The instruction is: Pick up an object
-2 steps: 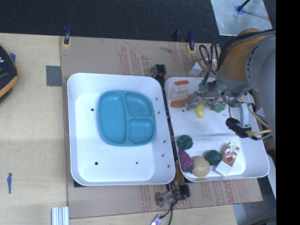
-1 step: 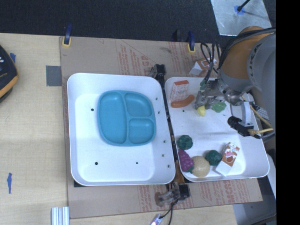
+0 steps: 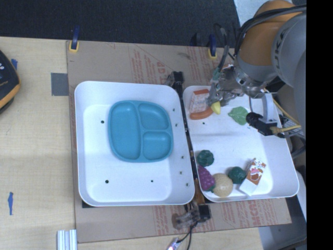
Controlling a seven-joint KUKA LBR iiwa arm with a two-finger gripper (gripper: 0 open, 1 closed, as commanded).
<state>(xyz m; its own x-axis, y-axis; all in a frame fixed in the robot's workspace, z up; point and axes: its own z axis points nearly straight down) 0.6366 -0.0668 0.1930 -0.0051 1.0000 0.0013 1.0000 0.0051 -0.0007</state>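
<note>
The gripper [image 3: 217, 99] sits at the top of the right bin [image 3: 270, 155], just right of the orange-and-white packet [image 3: 199, 104]; I cannot tell its grip.

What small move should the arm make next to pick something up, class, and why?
Probably a short descent, then closing. The hand hovers at the right white bin's far-left corner, beside the small yellow piece and the orange-rimmed packet; nothing is visibly held.
</note>
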